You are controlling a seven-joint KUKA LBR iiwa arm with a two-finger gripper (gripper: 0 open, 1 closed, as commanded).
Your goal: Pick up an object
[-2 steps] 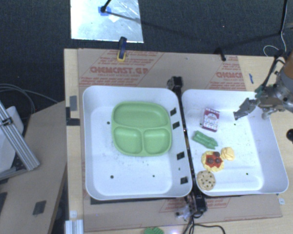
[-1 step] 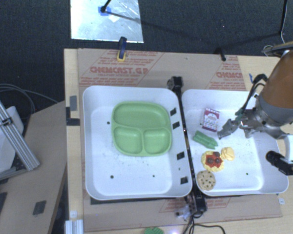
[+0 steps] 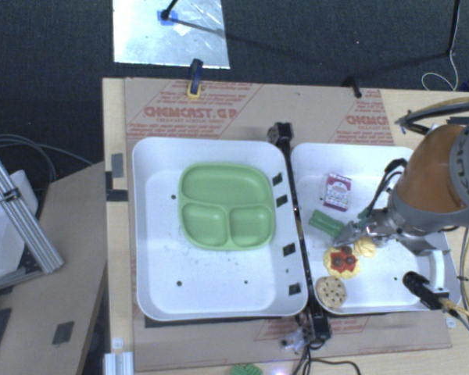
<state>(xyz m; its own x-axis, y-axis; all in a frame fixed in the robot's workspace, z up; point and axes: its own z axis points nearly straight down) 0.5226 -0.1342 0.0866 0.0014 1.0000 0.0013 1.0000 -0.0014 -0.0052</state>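
Observation:
The right bin (image 3: 375, 156) holds a small red box (image 3: 338, 191), a green cylinder (image 3: 325, 223), a red and yellow toy (image 3: 343, 262), a pale yellow piece (image 3: 365, 248) and a round cookie-like disc (image 3: 331, 291). My gripper (image 3: 354, 233) reaches in from the right and hangs low over the gap between the green cylinder and the red and yellow toy, right beside the pale yellow piece. Nothing is visibly between its fingers. The grey and orange arm covers the bin's right side.
The left bin (image 3: 152, 209) holds a green three-compartment plate (image 3: 224, 206). A black divider runs between the two bins. Bare floor shows along the right bin's front and top left.

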